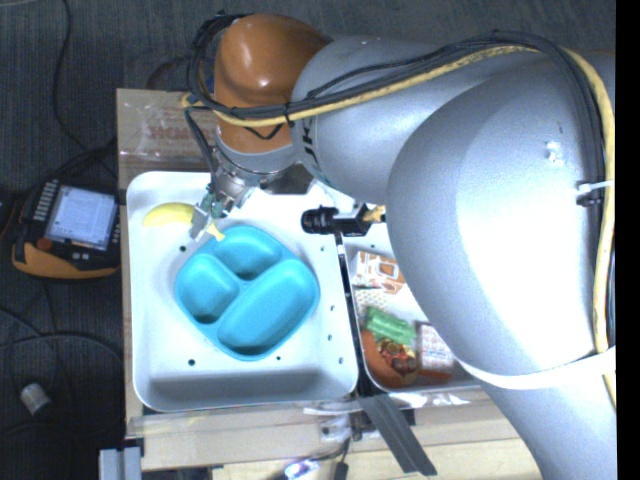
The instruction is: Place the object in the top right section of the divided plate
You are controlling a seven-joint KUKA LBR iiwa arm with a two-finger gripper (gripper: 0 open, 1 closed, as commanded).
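A blue divided plate (247, 290) with three sections lies in the middle of the left white bin (160, 368). A yellow object (167, 213), banana-like, rests on the bin floor in the far left corner, just outside the plate. My gripper (208, 220) hangs below the orange wrist band (262, 63), over the plate's upper left rim and right beside the yellow object. Its tip is small and blurred. A yellowish speck shows at the tip; I cannot tell whether that is a held thing.
The right bin (352, 298) holds several packets, among them a green one (388, 325) and a red-brown one (392, 360). A black part (328, 220) juts over the divider between the bins. The arm's grey bulk (500, 208) covers the right side. A handheld device (70, 223) lies off the bench, left.
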